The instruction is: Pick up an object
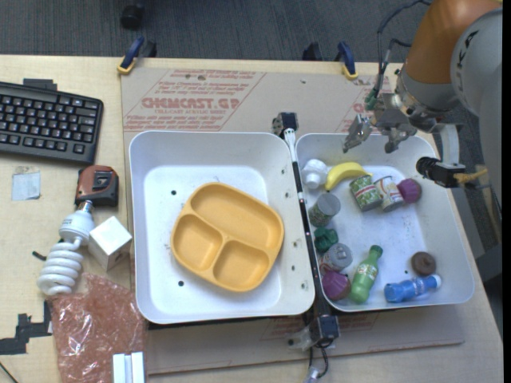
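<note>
Gripper (373,138) hovers open, holding nothing, over right bin's (447,294) far edge. Banana (345,172) lies just below it toward bin's near edge, long axis crosswise, among clustered toys.

Gripper (374,140) with fingers spread above right bin (447,238) far rim, banana (346,171) just below, yellow 3-compartment tray (229,236) in left bin (152,214), nothing between fingers.

Left of the bins, a black computer keyboard (48,122), a white spiral light bulb (65,254), a small white cube (110,242) and an orange-and-black tape measure (97,186) lie on the wooden table (48,70).
</note>
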Available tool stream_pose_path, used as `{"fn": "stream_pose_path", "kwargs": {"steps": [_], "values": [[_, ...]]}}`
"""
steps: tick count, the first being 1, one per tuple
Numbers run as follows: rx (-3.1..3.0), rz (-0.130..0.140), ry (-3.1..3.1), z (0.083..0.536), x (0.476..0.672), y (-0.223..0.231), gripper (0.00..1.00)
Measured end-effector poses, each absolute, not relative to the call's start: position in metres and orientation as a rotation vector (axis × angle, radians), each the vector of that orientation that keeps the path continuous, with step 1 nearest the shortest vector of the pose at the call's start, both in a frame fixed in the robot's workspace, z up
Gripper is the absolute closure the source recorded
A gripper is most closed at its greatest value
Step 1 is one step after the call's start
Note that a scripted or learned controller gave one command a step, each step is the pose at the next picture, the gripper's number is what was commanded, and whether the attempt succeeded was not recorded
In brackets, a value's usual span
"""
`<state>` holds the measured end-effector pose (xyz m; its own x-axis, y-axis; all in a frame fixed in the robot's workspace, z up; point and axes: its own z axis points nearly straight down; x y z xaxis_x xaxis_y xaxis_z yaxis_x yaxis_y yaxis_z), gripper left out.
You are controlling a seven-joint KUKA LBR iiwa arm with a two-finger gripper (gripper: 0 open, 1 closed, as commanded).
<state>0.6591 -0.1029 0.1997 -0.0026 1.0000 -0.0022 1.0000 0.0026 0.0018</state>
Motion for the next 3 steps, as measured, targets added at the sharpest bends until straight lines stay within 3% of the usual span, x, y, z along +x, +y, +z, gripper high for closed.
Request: {"fn": "stream_pose_path", "kwargs": {"steps": [1,2,3], "values": [[2.221,-0.001,2.221,0.156,0.589,-0.122,0.00],[2.217,-0.001,2.224,0.096,0.655,-0.110,0.00],[2.221,-0.011,2.229,0.104,0.653,-0.110,1.00]]}}
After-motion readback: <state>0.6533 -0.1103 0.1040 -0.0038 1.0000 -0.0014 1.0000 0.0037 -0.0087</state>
